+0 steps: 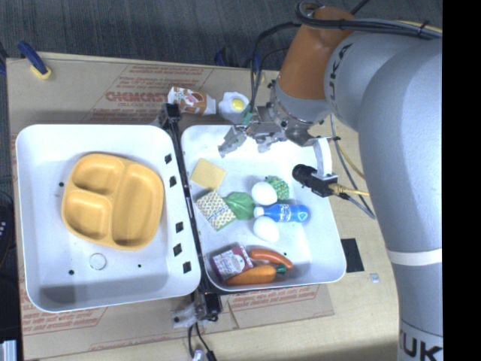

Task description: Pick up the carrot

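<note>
Grey arm holds its gripper open and unladen, well apart from the carrot.

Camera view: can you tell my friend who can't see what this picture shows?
A grey robot arm's end effector hovers over the far end of the right white bin, apart from the orange carrot lying at the bin's near edge beside a sausage. The left bin holds a yellow divided tray.
</note>
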`<state>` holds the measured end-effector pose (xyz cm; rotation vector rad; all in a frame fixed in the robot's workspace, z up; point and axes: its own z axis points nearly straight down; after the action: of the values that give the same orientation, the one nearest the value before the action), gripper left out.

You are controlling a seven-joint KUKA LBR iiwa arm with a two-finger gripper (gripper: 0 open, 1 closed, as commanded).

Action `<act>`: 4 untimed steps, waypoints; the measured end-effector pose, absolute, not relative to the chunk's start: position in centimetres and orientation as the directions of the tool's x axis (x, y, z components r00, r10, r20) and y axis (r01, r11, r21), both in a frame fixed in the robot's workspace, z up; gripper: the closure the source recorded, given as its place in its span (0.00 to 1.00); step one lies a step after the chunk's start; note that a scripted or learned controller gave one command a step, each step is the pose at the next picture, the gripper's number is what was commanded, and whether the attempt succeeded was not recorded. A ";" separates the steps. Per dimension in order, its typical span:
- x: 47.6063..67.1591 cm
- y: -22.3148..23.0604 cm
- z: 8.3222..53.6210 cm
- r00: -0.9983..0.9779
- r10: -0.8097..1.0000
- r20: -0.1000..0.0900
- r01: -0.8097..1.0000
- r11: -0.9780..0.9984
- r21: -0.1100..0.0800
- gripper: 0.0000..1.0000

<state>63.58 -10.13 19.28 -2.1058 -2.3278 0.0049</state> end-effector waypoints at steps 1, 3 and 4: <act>65.6 -10.7 9.1 0.116 0.993 0.001 0.993 -0.116 -0.006 0.00; 62.2 -9.6 10.1 0.115 0.993 -0.001 0.993 -0.115 -0.009 1.00; 57.2 -13.0 29.7 -0.022 1.000 -0.001 1.000 0.022 0.000 1.00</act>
<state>57.21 -12.96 29.70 -2.1976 -2.2461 0.0018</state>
